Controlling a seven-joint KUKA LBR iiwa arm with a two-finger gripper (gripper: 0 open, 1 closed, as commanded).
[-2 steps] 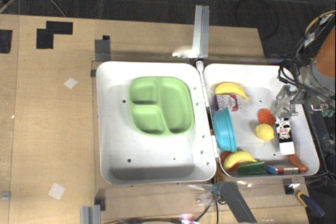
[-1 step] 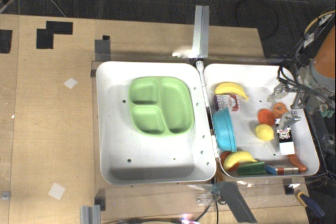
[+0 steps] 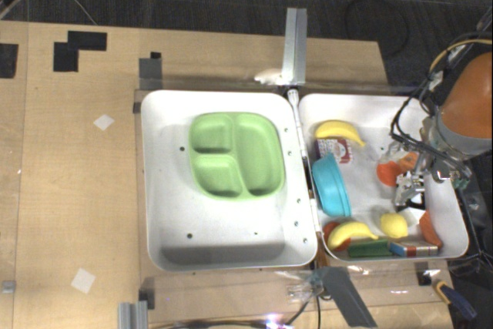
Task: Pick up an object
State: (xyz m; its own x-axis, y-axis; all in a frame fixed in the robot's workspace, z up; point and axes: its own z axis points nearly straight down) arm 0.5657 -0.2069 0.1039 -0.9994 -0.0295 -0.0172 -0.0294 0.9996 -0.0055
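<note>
Two shallow white bins sit side by side on the light wooden table (image 3: 69, 189). The left white bin (image 3: 166, 243) holds one item: a green three-compartment plastic tray (image 3: 235, 154), lying flat near the bin's centre.

The right white bin (image 3: 370, 105) carries the loose objects. A yellow plastic banana (image 3: 340, 131) lies near the far left corner, with a small red-and-white packet (image 3: 341, 152) just beside it. A turquoise oval bowl (image 3: 331, 185) stands tilted along the bin's left wall. At the near edge a second yellow banana (image 3: 348, 232) lies next to a small round yellow lemon (image 3: 394, 224), and a row of marker-like sticks in green, blue and red (image 3: 393, 249) rests against the near wall. An orange piece (image 3: 428, 227) sits near the right corner.

The grey arm with its orange band (image 3: 468, 100) reaches in from the right, trailing black cables. The metallic gripper (image 3: 406, 193) is low over the right bin, between an orange-red object (image 3: 389, 170) and the lemon. Whether its jaws are wide or narrow cannot be told from this angle, and nothing is seen held between them.
</note>
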